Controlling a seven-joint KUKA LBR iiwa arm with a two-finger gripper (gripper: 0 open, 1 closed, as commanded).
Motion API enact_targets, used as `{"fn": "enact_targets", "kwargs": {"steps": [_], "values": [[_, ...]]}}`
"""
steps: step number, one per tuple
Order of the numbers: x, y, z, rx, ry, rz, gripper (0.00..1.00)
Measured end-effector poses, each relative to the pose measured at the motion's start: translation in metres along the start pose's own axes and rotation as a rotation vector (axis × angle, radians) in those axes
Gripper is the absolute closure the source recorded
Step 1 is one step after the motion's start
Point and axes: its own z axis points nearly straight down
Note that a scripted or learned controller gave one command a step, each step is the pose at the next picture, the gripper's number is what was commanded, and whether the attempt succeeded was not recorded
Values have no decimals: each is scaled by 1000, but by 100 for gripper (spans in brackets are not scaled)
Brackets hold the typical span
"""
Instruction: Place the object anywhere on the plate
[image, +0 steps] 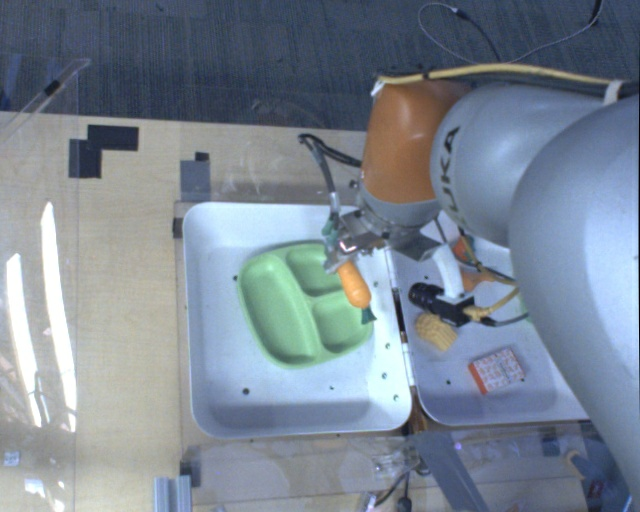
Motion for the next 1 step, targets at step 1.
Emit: {"fn": "enact_targets", "kwargs": {"steps": [1], "values": [[0, 0, 0, 0, 0, 0, 0]]}}
